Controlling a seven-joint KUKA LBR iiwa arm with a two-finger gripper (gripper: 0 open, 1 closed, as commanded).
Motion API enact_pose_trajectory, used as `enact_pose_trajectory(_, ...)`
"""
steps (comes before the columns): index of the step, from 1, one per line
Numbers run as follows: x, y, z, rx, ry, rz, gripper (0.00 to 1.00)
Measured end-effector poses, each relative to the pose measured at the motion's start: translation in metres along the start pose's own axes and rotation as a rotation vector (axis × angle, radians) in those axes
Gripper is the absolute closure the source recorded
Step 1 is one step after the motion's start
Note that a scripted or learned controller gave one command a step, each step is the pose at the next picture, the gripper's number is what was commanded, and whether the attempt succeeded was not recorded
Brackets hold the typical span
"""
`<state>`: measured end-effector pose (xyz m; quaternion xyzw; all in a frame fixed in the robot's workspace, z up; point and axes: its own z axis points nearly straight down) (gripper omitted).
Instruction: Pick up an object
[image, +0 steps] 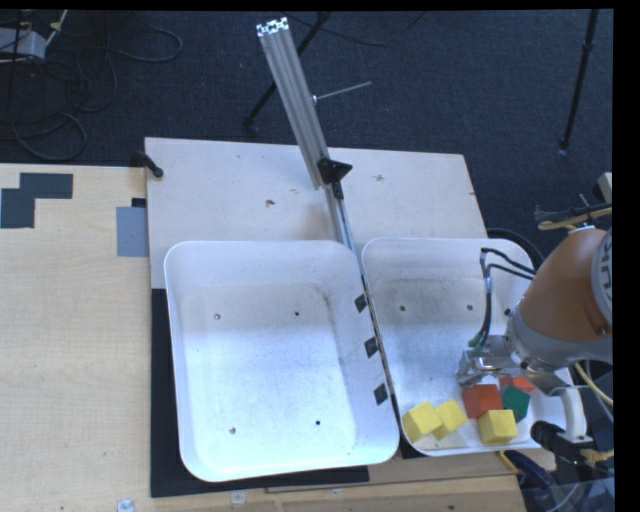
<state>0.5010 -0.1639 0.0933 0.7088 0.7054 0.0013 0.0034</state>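
The yellow blocks (433, 418) lie at the near edge of the right bin (430, 300), one pair left of the red block (483, 399) and another yellow block (498, 427) just below it. The hand (482, 366) hangs directly above the red block, close to or touching it; whether it is clenched or released I cannot tell. A green block (516, 402) sits just right of the red block. The left bin (260, 360) lies well left of it, on the bench (70, 330).

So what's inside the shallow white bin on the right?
The right-hand shallow white bin holds small blocks in its near corner: three yellow blocks, a red block and a green block. The grey arm's gripper covers whatever lies beneath it.
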Motion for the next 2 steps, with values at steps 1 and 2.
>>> enact_pose_trajectory(1, -0.031, 0.056, 0.002, 0.003, 0.001, -0.008, 1.00)
enact_pose_trajectory(2, 0.034, 0.084, -0.088, 0.000, 0.005, -0.011, 1.00)
